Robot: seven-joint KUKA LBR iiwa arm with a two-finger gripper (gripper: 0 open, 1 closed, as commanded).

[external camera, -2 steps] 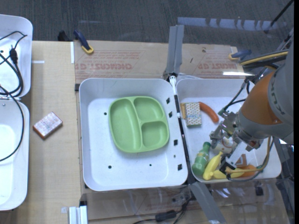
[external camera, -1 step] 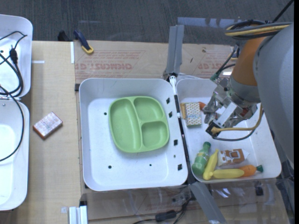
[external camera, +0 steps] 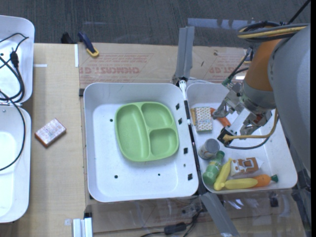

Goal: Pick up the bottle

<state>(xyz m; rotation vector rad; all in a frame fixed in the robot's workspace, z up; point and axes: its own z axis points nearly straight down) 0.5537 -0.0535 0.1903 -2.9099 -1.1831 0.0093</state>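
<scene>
The bottle (external camera: 212,171) is small and green, with its cap end pointing toward the back. It lies in the right bin (external camera: 286,147) near the front left corner, beside a grey cup (external camera: 211,147) and a yellow banana (external camera: 223,174). My gripper (external camera: 228,111) hangs over the middle of the right bin, behind the bottle and apart from it. A small orange-red thing (external camera: 219,114) shows just under the gripper's left side. Nothing can be seen held in the gripper.
The right bin also holds a patterned cracker box (external camera: 203,118), a small carton (external camera: 244,166), a long yellow toy (external camera: 242,183) and an orange carrot (external camera: 265,180). The left bin (external camera: 98,147) holds a green divided plate (external camera: 147,131). A small box (external camera: 50,132) lies on the bench.
</scene>
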